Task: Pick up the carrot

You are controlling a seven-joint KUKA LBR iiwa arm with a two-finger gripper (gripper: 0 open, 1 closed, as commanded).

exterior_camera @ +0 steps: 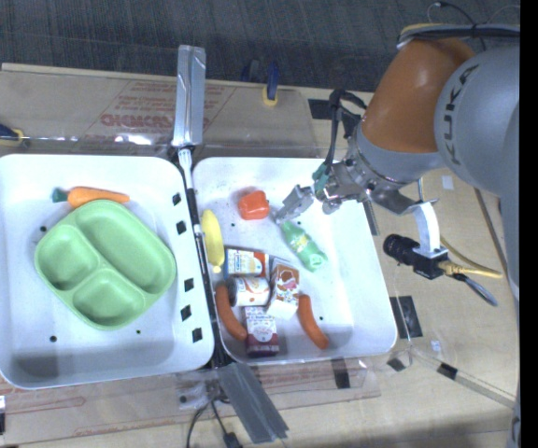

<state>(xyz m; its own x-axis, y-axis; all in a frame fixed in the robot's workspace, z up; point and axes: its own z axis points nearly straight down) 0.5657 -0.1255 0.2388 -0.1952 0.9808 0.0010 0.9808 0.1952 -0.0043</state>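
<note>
One fixed camera above my bench (82,110), looking down at a slant, both white bins (7,278) in frame, my arm (437,91) entering from right.

An orange carrot (98,195) with a green tip lies beside a pale green plate (105,262) in a white bin (7,250). A yellow banana (213,238), green bottle (304,245) and orange-red block (252,204) show nearby.
</note>
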